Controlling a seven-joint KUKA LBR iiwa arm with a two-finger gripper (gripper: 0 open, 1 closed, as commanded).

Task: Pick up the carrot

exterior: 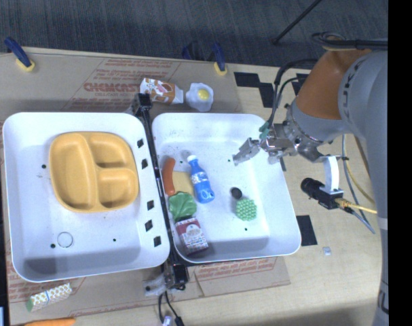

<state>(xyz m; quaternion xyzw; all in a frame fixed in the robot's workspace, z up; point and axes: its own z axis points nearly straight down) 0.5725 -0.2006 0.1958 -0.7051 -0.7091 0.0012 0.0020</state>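
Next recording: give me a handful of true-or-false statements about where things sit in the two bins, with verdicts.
1. The yellow divided tray lies in the left bin. True.
2. The blue bottle lies in the left bin. False: it lies in the right bin.
3. The gripper hangs over the right bin. True.
4. The carrot lies between the gripper's fingers. False: it lies near the right bin's left wall, apart from the gripper.
5. The green ball sits on the yellow tray. False: it rests on the right bin's floor.
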